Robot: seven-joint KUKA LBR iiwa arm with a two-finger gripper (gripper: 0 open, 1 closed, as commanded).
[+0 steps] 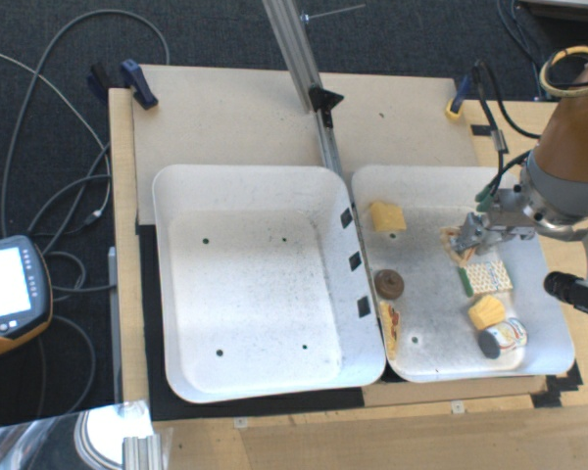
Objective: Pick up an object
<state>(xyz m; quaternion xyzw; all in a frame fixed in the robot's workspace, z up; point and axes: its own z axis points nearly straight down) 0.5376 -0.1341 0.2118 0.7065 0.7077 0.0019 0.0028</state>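
Observation:
In the right bin [426, 355] lie a yellow block [387, 216] near the back left, a brown round disc [389, 284] by the divider, a thin orange-red item [388, 325] below it, a white patterned card with a green edge [486, 277], a yellow wedge [487, 311] and a small grey-and-white jar [500, 338] at the front right. My gripper [467, 241] hangs low over the bin's right half, just above the patterned card's far end. Something small and orange-tan shows at its tip, but I cannot make out whether it is held.
The left bin [176, 194] sits beside the right one, its floor bare but for dark specks. A metal pole [289, 37] slants down to the divider between the bins. Blue clamps [137, 81] grip the bench's back corners. Cables run beside the arm at the right.

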